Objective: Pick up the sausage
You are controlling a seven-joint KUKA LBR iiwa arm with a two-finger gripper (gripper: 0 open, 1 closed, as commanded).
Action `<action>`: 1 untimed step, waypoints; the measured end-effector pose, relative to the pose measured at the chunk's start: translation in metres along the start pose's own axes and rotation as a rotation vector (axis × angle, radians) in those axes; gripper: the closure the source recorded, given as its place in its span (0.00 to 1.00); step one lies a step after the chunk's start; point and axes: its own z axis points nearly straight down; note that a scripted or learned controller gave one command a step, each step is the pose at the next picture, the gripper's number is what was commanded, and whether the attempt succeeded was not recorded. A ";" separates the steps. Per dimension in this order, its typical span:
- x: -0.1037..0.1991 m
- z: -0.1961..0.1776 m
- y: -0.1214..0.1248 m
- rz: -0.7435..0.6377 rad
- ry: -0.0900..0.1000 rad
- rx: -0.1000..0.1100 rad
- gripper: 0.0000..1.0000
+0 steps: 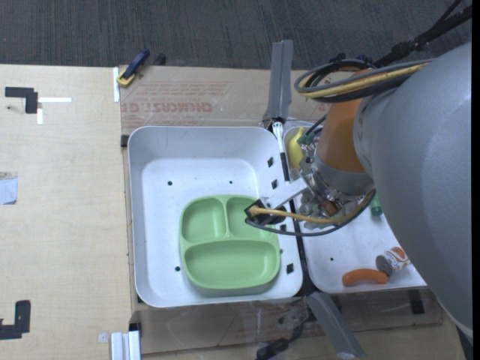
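Sausage is the thing I am after. It lies in the right bin, down by the near edge. It is orange and long, and it lies flat on the white floor of the bin. A small white and orange can lies just beside it, a little farther back and more to the right.

My tool hangs over the same bin, on the side next to the other bin, close to the wall where the two bins meet. It is well apart from the sausage. My big grey arm and its orange band cover most of my tool from above. So I can't see if it is squeezed tight or let go.

A yellow thing peeks out in the far corner of the right bin, partly hidden by my arm. A small green thing sits in that bin too, right by my arm.

The left bin has a green plate in it. The plate has three parts and lies flat, toward the near corner next to the right bin.

Both bins sit on the pale desk. A small blue and yellow thing lies at the far edge of the desk, past the left bin.
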 end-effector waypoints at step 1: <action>0.000 0.000 0.000 0.001 0.000 0.000 0.00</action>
